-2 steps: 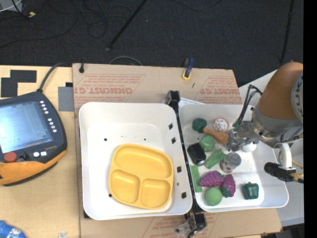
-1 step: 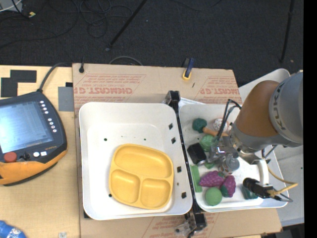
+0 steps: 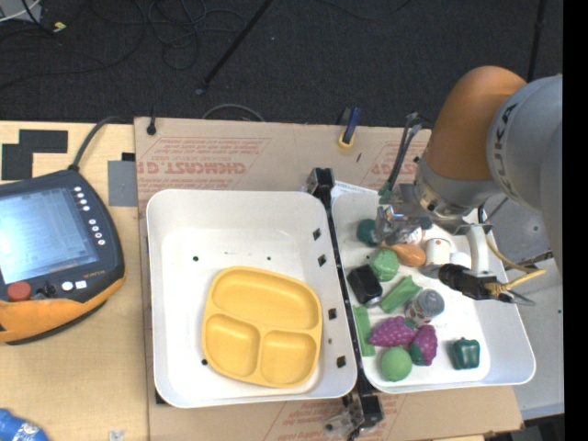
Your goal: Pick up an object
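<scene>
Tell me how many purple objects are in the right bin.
2: a grape bunch beside a darker purple piece, both near the front of the right bin. Others may be hidden under the arm.

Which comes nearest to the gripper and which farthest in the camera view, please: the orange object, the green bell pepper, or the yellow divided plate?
Measured from the gripper:
1. Orange object, just below it in the right bin.
2. Green bell pepper, at that bin's lower right corner.
3. Yellow divided plate, across in the left bin.
</scene>
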Available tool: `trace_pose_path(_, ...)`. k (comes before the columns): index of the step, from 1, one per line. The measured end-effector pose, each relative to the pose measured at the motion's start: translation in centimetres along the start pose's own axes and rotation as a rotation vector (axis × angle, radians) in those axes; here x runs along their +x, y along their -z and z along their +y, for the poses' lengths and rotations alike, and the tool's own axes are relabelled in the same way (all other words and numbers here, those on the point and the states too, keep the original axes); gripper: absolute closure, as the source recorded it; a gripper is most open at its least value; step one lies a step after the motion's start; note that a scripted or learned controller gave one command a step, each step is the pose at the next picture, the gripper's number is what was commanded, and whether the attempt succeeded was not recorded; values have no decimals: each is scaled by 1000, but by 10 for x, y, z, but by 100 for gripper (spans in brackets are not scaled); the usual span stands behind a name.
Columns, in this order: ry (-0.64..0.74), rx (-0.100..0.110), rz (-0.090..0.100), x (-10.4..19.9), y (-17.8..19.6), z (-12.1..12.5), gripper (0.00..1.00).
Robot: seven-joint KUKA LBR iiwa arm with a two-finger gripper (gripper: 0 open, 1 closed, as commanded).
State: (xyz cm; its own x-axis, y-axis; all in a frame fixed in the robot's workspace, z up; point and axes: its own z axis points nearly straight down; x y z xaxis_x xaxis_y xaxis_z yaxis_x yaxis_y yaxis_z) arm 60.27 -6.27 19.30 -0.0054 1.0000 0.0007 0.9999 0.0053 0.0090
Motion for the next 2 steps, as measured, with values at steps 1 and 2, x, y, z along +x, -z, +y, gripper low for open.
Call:
trace_pose_path(1, -2, -6, 1, 30, 146, -23, 100)
trace_pose_path(2, -3, 9, 2, 60, 182, -89, 100)
